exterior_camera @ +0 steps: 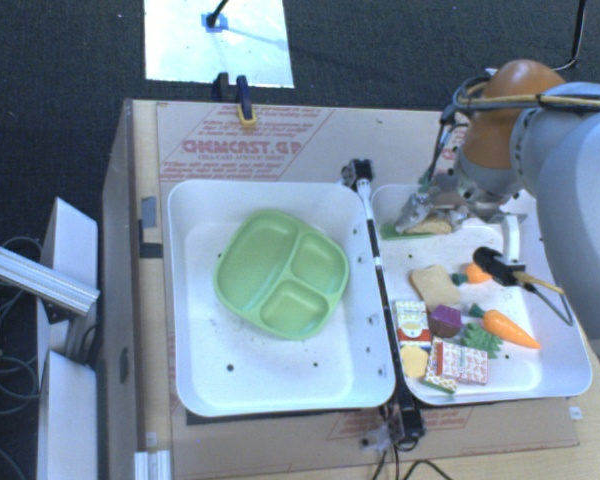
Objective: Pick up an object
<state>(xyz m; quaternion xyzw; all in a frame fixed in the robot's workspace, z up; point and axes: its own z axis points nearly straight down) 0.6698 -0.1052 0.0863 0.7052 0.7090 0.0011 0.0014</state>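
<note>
I have the gripper [420,211] low at the right bin's [578,368] far-left corner, over a pale flat item [432,227]. I'd descend squarely (finger spread is unclear) and avoid the wall.
</note>
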